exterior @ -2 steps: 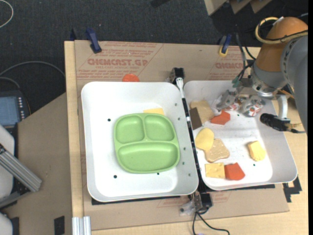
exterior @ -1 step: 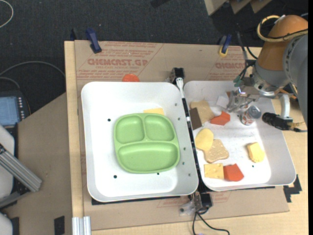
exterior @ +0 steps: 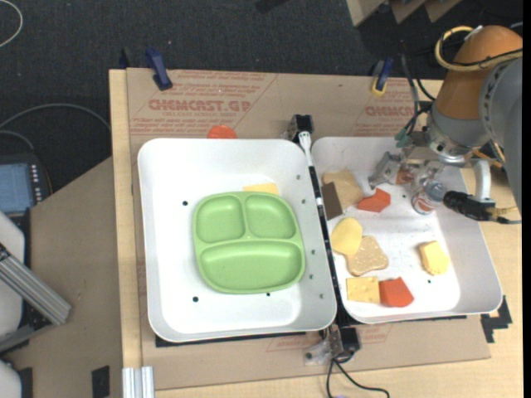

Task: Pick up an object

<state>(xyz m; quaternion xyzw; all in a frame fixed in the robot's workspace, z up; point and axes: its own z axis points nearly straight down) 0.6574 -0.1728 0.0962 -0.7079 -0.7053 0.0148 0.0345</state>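
The right bin (exterior: pixel 465 297) holds several toy food pieces. A tan slab (exterior: pixel 342 181) and a brown block (exterior: pixel 331 199) lie by its left wall, with a red wedge (exterior: pixel 374 201) beside them. Nearer the front are a yellow oval (exterior: pixel 346 235), a tan toast slice (exterior: pixel 367 257), a yellow square (exterior: pixel 361 288), a red block (exterior: pixel 396 292) and a yellow chunk (exterior: pixel 434 258). My gripper (exterior: pixel 405 175) is low over the far part of this bin, just right of the red wedge. A small red spot shows at its tip; what it is I cannot tell.
The left bin (exterior: pixel 166 247) holds a green divided plate (exterior: pixel 247 241) with a pale yellow piece (exterior: pixel 261 189) behind it. A black divider (exterior: pixel 314 189) runs between the bins. Blue clamps (exterior: pixel 158 69) and an orange disc (exterior: pixel 221 132) sit on the far board. Cables trail right of the arm.
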